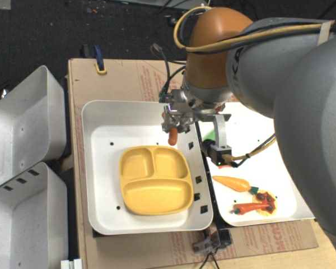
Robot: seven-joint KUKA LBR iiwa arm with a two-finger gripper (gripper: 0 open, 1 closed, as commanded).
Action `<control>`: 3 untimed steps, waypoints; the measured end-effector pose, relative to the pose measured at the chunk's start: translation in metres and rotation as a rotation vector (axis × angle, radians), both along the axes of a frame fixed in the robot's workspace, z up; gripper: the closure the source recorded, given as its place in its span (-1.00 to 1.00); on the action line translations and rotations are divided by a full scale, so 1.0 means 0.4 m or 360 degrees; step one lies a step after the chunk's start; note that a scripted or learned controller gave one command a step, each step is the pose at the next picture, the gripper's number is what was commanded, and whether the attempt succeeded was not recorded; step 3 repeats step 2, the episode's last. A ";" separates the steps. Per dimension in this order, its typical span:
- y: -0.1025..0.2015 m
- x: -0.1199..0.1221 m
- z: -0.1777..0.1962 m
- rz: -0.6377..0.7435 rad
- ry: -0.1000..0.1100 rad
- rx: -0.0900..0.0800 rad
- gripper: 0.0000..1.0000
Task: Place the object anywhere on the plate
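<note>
Nearest to you, the yellow plate (155, 180) lies in the left bin (95, 167), toward its front edge, with nothing on it yet. Your hand (173, 129) hangs just beyond the plate's far rim and seems to pinch a small orange object (172, 137) between its fingers, though the view is poor. What is left: carry it over the plate and release.

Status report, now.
Tool above left bin, just beyond plate, gripping small orange piece. Plate bare. Carrot in right bin. Path clear.
</note>
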State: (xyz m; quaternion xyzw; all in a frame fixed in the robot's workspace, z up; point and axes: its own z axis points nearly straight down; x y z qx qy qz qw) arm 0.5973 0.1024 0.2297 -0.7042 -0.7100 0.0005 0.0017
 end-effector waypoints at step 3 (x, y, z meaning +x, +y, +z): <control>0.129 -0.014 0.024 -0.0009 -0.0005 -0.0003 -1.00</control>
